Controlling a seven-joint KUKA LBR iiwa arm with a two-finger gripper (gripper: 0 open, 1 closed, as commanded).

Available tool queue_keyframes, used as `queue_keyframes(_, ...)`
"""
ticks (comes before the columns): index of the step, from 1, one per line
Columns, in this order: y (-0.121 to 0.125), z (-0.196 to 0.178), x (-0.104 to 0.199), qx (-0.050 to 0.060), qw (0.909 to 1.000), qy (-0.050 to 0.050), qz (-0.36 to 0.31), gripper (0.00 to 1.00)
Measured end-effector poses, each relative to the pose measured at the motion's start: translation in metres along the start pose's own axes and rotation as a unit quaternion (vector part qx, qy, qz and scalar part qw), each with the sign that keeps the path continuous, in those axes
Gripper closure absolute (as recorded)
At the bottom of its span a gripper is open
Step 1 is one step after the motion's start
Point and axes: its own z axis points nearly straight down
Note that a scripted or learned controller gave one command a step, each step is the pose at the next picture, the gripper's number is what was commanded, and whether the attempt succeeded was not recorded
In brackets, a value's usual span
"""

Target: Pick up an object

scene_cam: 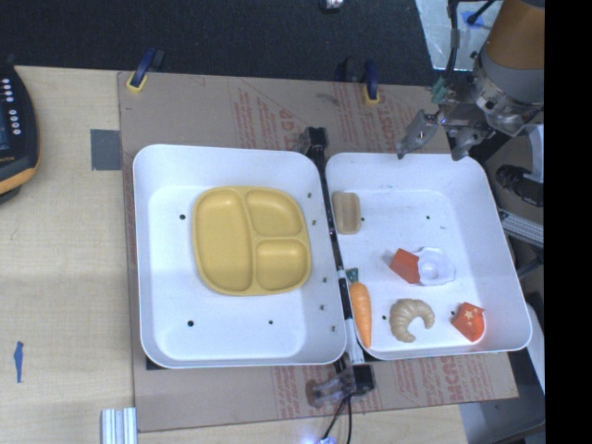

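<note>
My gripper (433, 143) hangs over the far rim of the right bin (462, 176), with its two fingers spread apart and nothing between them. Inside the right bin lie a tan bread slice (346, 213) near the left wall, a red wedge (405, 265) beside a clear white piece (434, 267), a croissant (412, 317), a red strawberry-like piece (469, 322) at the front right, and an orange carrot (360, 313) along the front left wall. All of them lie well in front of the gripper.
The left bin (157, 248) holds a yellow divided plate (252, 240). Blue clamps (371, 83) and a yellow clamp (140, 74) grip the cardboard's far edge. A black controller (13, 128) rests at the far left of the bench.
</note>
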Motion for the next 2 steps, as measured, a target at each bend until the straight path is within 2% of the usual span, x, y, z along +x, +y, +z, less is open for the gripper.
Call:
queue_keyframes(1, -0.064, 0.12, -0.01, 0.007, 1.0, 0.001, 0.001, 0.0)
queue_keyframes(2, -0.083, 0.203, -0.042, 0.002, 1.0, 0.0, 0.002, 0.0)
